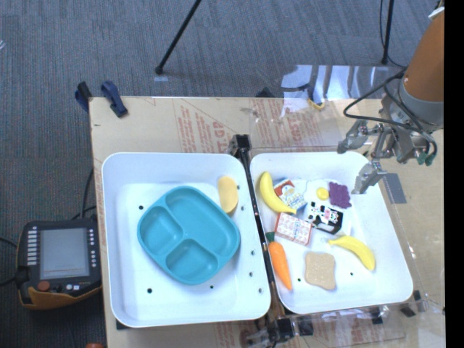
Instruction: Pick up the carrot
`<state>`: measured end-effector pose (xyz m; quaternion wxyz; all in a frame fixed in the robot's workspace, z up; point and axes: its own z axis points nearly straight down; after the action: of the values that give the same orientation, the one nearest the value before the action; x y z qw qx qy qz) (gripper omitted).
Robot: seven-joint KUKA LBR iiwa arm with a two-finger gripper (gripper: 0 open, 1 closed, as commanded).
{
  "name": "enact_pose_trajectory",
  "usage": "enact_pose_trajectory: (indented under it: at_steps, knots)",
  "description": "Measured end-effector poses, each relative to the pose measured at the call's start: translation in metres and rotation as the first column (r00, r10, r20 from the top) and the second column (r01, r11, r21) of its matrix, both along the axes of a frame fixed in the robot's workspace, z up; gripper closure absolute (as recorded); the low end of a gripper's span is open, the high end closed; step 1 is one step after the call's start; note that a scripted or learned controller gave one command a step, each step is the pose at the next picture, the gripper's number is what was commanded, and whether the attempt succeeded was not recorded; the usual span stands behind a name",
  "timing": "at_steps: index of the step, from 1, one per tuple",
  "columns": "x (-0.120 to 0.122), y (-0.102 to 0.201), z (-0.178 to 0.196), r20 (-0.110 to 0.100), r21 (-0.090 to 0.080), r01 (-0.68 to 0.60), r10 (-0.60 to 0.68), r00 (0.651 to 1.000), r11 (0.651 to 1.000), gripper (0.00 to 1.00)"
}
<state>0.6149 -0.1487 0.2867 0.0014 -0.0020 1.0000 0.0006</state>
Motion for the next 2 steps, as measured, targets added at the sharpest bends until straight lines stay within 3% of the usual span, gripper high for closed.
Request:
enact_pose_trajectory:
  at_steps: [1,2]
  knots:
    - [-0.067,0.052,-0.095,-0.014,0.003,0.057,-0.056,0.998,0.998,0.0]
    - [-0.133,0.131,-0.101,-0.008,0.0,0.414,-0.414,0.91,0.91,0.0]
